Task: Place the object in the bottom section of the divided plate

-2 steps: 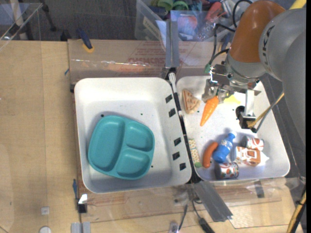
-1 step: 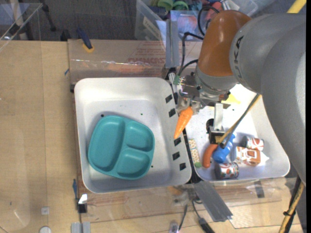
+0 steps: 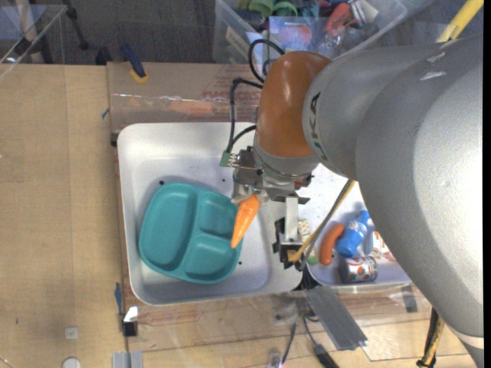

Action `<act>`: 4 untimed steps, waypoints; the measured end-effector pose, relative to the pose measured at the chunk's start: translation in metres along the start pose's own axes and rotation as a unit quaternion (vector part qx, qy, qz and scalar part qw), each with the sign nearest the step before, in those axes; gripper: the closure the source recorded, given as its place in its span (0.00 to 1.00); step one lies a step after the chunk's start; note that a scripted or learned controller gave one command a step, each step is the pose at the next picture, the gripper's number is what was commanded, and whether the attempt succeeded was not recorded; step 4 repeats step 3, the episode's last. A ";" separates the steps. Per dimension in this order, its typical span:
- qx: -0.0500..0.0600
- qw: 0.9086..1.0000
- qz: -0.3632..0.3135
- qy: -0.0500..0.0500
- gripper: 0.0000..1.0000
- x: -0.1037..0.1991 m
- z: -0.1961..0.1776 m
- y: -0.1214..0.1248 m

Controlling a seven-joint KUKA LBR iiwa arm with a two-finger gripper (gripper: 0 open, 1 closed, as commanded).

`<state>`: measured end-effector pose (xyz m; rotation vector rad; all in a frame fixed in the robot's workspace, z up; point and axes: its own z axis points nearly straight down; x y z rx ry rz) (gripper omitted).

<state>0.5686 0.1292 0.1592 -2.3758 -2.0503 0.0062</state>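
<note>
White bin [image 3: 153, 148] on tabletop, teal plate [image 3: 180, 240] inside.
End effector [image 3: 252, 199] pinches the carrot [image 3: 244, 219] by its top; it looks light, stiff, maybe slippery.

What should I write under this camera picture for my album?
Robot gripper carries a toy carrot over a teal divided plate.

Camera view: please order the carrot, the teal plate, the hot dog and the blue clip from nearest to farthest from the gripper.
1. Carrot: right at the gripper, hanging over the plate's right edge.
2. Teal plate: below-left, in the left bin.
3. Hot dog: right bin.
4. Blue clip: upper left, on the bench.
</note>
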 end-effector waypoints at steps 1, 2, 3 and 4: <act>-0.002 1.000 0.021 0.000 1.00 0.048 -0.016 0.025; -0.002 1.000 0.025 0.000 1.00 0.101 0.031 0.024; -0.002 1.000 0.025 0.000 0.00 0.101 0.031 0.024; -0.002 1.000 0.025 0.000 0.00 0.101 0.031 0.024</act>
